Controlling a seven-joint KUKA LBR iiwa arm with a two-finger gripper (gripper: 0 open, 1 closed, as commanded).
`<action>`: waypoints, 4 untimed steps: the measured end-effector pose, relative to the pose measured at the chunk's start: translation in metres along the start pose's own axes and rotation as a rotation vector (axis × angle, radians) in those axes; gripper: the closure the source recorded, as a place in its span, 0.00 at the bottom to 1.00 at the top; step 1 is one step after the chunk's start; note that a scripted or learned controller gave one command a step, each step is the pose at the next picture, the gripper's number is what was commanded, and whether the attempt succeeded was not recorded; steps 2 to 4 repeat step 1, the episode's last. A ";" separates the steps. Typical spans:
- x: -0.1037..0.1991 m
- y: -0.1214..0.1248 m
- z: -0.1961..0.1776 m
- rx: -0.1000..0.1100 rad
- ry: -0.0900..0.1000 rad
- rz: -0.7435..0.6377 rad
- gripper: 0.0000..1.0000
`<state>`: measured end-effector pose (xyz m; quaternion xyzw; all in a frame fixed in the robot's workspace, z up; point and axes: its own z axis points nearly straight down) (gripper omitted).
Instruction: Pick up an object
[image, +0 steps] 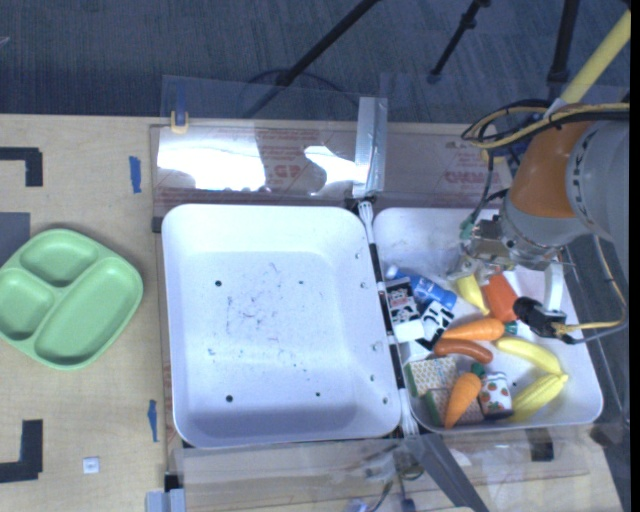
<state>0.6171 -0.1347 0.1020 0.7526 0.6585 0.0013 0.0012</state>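
Lower right, I see toy food (478, 350) heaped in the right bin (590, 405); my end effector (488, 262) hangs at its upper edge, state impossible to tell. Green tray (68, 296) lies far left on the worktop (80, 150).

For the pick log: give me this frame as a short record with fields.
arm: reaches in from the right, over the right bin
hand: low over the bin's far end, above the toy pile; finger state unclear
right bin contents: carrot, bananas, blue can, other toy food, crowded toward the near end
left bin: white, marked with faint scribbles
outside bins: green divided plate on the bench, left
held: nothing seen
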 end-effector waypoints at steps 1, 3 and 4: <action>0.002 0.014 -0.070 0.001 -0.001 -0.151 1.00; 0.002 0.014 -0.070 0.001 -0.001 -0.151 1.00; 0.002 0.014 -0.070 0.001 -0.001 -0.151 1.00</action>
